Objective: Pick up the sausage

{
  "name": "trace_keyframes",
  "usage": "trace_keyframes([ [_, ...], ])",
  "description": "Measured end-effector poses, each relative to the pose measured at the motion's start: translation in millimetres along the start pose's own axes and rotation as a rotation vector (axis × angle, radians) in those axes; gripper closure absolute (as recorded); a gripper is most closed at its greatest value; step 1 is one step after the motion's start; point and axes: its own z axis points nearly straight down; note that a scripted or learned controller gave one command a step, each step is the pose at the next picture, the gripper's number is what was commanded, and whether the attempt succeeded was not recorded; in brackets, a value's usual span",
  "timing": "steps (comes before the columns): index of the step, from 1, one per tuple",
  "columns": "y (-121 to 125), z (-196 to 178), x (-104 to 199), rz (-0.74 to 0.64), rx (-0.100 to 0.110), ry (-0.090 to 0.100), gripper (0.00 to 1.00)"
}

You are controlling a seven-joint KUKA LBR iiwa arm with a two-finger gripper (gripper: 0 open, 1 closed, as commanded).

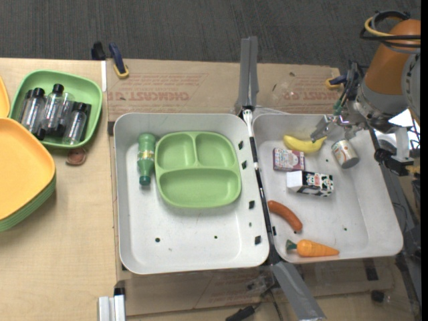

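Meanwhile the reddish-brown curved sausage (285, 215) lies at the right white bin's (374, 236) left side, well apart from the two-finger gripper (332, 127), which hovers beside the yellow banana (302, 142), its grasp impossible to tell.

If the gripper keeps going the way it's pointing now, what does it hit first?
Most likely the banana: the gripper points down and left, right at its near end. The sausage lies well off that line, toward the bin's front. Height above the banana is unclear from this view.

white bins (134, 246) hold a green tray (198, 169), a green bottle (146, 158), a yellow banana (302, 143), a pink carton (288, 159), a black-and-white cow-patterned carton (311, 182), a reddish-brown sausage (285, 215), an orange carrot (314, 249) and a silver can (345, 153).
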Motion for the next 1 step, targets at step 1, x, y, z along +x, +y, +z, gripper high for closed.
trace_keyframes([
  [1, 5.1, -30.5, 17.5, -0.315, 0.015, 0.009, 0.0],
])
